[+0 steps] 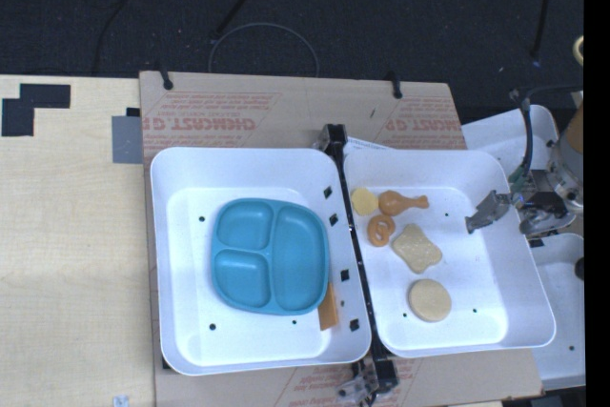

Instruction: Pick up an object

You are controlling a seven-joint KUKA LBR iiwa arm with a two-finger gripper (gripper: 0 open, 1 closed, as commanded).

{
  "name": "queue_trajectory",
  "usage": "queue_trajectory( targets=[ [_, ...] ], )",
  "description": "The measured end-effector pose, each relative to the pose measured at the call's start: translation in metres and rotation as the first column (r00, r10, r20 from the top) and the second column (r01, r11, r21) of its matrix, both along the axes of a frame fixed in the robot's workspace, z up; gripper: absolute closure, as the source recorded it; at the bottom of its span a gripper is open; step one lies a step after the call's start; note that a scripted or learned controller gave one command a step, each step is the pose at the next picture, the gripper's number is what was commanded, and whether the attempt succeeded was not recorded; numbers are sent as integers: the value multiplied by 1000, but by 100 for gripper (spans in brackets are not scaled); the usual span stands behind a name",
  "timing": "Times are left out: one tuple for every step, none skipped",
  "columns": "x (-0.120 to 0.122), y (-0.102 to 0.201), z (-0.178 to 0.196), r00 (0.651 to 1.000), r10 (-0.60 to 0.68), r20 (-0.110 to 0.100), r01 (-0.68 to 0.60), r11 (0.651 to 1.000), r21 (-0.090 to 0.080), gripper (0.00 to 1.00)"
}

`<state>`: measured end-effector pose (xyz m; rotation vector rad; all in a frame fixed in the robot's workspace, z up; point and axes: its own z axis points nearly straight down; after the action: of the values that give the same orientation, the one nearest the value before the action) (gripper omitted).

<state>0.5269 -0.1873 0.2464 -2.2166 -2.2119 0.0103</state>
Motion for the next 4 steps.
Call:
queue_trajectory(
  targets=[
    [2,0,5,1000,2,11,-2,1000,-3,0],
    [-1,2,-59,1000,2,3,-2,1000,0,0],
    [2,9,-122,1000,2,3,-2,1000,1,0],
    [3,9,-158,1000,0,11,0,1000,0,0]
  ],
)
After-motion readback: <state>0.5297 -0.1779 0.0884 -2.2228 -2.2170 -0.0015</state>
